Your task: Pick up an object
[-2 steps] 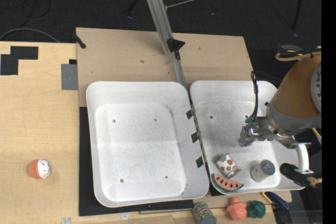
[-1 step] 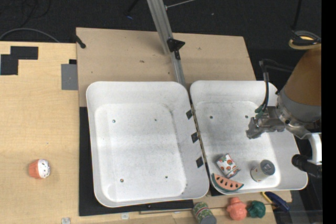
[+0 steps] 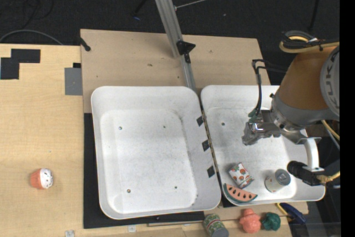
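The gripper [image 3: 253, 133] hangs over the middle of the right bin [image 3: 227, 104], below the arm's orange band. Nothing shows between its fingers. In the bin's near part lie a small red-and-white box [image 3: 240, 174], a watermelon slice [image 3: 240, 195] against the front rim, and a grey round cap-like piece [image 3: 278, 179]. The box sits roughly 75 pixels below the gripper and a little to its left. The arm's body hides the bin's right side.
The left bin [image 3: 145, 152] stands beside the right one. A metal rail [image 3: 168, 13] slants up from between the bins. On the bench front lie a pink toy [image 3: 249, 221], a green toy [image 3: 270, 221] and a dark can [image 3: 212, 225]. An orange-and-white ball [image 3: 41, 178] rests far left.
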`<state>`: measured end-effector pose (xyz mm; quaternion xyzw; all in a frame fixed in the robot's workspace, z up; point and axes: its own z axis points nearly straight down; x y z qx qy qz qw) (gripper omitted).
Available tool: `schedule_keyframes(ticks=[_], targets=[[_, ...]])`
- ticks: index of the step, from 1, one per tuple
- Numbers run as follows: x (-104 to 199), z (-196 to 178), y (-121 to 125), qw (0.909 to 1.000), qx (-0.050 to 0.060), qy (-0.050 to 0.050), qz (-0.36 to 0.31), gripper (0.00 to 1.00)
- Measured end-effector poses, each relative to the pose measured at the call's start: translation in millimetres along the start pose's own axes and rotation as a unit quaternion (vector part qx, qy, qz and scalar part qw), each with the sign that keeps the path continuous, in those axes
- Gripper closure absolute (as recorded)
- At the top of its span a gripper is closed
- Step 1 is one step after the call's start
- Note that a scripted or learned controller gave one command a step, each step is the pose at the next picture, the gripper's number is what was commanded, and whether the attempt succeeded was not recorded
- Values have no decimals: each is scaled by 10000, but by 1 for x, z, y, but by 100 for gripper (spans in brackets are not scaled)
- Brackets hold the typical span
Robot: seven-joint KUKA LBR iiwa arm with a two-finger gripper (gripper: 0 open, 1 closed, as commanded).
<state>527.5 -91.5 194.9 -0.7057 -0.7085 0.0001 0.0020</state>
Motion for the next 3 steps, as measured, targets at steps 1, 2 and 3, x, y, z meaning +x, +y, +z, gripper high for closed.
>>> schedule_keyframes(ticks=[1, 2, 3], targets=[[43, -7, 16, 10000, -5, -3, 0, 100], [94, -2, 24, 10000, -1, -2, 0, 100], [144, -1, 35, 10000, -5, -14, 3, 100]])
